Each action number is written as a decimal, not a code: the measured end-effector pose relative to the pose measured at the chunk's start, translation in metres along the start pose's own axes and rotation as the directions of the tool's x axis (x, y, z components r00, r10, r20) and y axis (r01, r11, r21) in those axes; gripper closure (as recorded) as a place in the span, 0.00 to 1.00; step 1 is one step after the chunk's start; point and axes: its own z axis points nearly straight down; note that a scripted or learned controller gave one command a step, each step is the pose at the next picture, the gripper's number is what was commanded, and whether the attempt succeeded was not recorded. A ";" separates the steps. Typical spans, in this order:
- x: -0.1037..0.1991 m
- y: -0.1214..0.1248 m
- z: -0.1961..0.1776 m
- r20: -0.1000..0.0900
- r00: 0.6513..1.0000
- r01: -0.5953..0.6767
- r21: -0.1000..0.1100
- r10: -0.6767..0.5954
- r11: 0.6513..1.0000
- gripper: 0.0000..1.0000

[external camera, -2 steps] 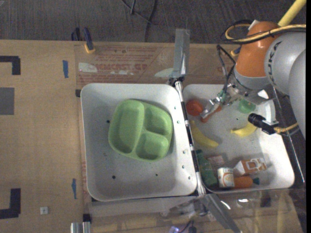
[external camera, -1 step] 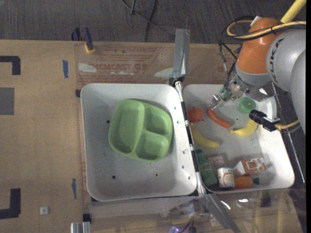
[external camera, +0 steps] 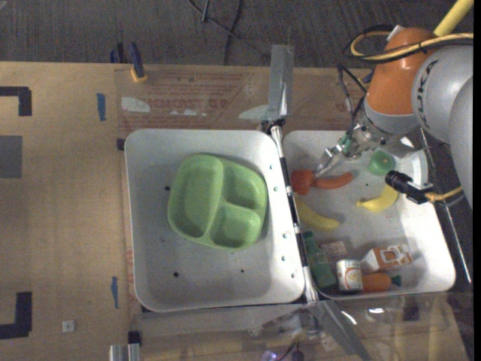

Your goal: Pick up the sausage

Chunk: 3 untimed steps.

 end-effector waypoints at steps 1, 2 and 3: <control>0.026 -0.036 0.015 -0.007 1.000 -0.017 -0.011 0.017 1.000 0.00; 0.023 -0.034 0.004 -0.001 1.000 -0.019 -0.018 0.019 1.000 1.00; 0.023 -0.034 0.004 -0.001 1.000 -0.019 -0.018 0.019 1.000 0.00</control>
